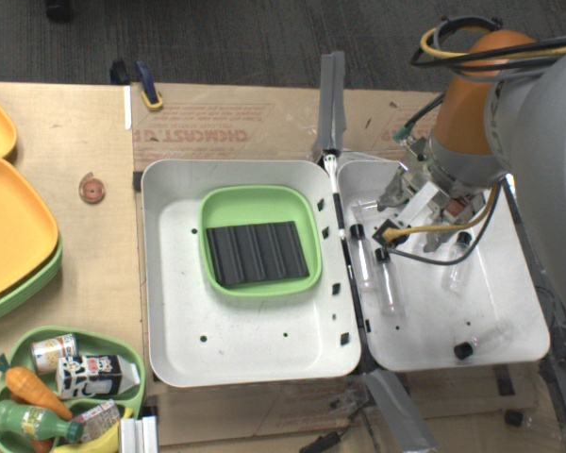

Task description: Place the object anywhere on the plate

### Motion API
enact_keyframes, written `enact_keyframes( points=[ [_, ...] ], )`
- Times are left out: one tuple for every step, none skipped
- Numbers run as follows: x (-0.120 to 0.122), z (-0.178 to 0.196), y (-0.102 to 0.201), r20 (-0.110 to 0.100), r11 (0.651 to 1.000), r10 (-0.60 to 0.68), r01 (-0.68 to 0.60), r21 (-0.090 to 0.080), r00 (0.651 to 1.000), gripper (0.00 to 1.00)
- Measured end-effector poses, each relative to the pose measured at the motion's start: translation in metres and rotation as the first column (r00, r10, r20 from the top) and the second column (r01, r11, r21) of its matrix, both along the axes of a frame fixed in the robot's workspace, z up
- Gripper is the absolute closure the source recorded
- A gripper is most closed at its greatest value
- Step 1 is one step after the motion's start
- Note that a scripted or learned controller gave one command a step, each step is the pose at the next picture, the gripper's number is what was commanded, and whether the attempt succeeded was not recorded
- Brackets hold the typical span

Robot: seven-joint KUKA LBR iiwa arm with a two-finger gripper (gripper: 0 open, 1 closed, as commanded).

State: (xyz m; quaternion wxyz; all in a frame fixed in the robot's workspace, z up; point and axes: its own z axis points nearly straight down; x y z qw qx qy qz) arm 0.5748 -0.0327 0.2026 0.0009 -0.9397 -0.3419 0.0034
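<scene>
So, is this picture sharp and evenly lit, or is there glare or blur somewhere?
Camera view: the light is soft and even, and shadows are faint; the green plate and the dark ridged block on it are sharp; the white floor of the right bin is bright and nearly washes out a clear thing lying there; the arm, large at the right edge, looks slightly soft.

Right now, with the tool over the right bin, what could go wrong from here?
The tool sits close to the wall between the bins; a low sideways move toward the green plate could clip it. The dark ribbed block already covers most of the plate, so anything dropped there may land on it and slide off.
</scene>
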Motion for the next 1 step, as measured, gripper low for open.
enact_keyframes(
  points=[
    [-0.0031,0.0128,0.0649,0.003,0.971,-0.239,0.239,-0.003,0.971,0.00]
  ],
)
